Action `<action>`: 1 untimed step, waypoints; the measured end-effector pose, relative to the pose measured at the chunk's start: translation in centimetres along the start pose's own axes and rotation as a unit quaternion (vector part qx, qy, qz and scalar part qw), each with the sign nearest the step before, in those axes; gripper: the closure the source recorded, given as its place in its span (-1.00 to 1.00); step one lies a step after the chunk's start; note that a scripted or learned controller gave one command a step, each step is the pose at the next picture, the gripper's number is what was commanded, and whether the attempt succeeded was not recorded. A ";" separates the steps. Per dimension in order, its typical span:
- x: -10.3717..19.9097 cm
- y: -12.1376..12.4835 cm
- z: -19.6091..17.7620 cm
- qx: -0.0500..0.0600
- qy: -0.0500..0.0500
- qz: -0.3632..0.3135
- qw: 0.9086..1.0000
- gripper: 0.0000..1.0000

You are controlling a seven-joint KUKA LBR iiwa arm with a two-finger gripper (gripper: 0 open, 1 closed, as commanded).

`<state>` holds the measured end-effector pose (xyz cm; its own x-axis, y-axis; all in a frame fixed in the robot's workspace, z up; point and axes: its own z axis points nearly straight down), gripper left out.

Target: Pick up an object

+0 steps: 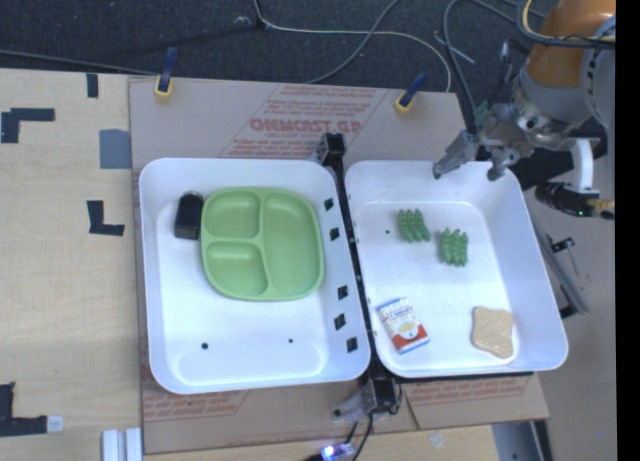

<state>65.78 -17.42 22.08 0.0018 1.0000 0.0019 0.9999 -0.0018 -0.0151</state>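
We count four small things in the right-hand shallow white bin, any of which could be the one to pick up. Two are knobbly green plastic pieces: one lies in the upper middle of that bin, the other just to its right and a little lower, the pair near each other but not touching. Toward the bottom of the bin lies one small white carton with red and blue print, tilted, and to its right, near the lower right corner, one tan, rounded, bread-like piece. All four rest on the bin floor, apart from one another.

The two-finger gripper hangs over the upper right rim of this bin, in the upper right of the frame, well apart from every object. We see its two dark fingers spread apart, with nothing between them. Above it the grey arm with its orange band reaches in from the right edge.

The left-hand shallow white bin sits side by side with the right one, the two meeting along a dark divider strip in the middle of the frame. In it we count two things: one light green plastic plate with three compartments, in the upper middle of the bin, and one small black block touching or just beside the plate's left edge.

Both bins stand on a brown cardboard sheet with red lettering, held at its top edge by two yellow and blue clamps, one at the upper left and one at the upper middle.
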 end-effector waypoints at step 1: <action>0.0 0.3 -0.9 -0.007 -0.001 -0.002 1.000 -1.00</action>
<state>66.07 -17.37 22.98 -0.0015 1.0000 -0.0006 1.0000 0.0015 -0.0013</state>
